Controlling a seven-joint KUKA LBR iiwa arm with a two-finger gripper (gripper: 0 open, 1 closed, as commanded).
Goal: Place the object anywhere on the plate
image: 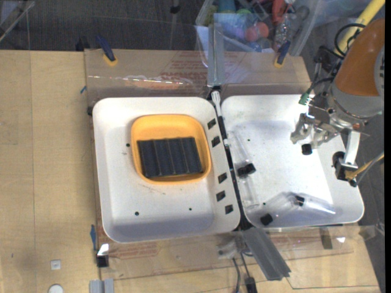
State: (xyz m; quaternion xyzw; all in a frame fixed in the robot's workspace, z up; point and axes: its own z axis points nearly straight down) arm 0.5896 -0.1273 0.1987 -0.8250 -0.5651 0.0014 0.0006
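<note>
Camera view: dark ribbed block [170, 157], already lying on the orange plate [138, 129], well left of the pincer [305, 140]; pincer's grasp state cannot be told. Risk: a closing grab catches nothing, or disturbs the settled block.

Even bright overhead light, glare on the white bins [183, 224], soft shadows, slightly grainy, mild blur

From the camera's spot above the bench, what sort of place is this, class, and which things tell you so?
Most likely a robotics lab. A robot arm reaches over two white bins, one holding a yellow plate with a dark ridged object, and a clear tub of assorted toys sits behind.
</note>
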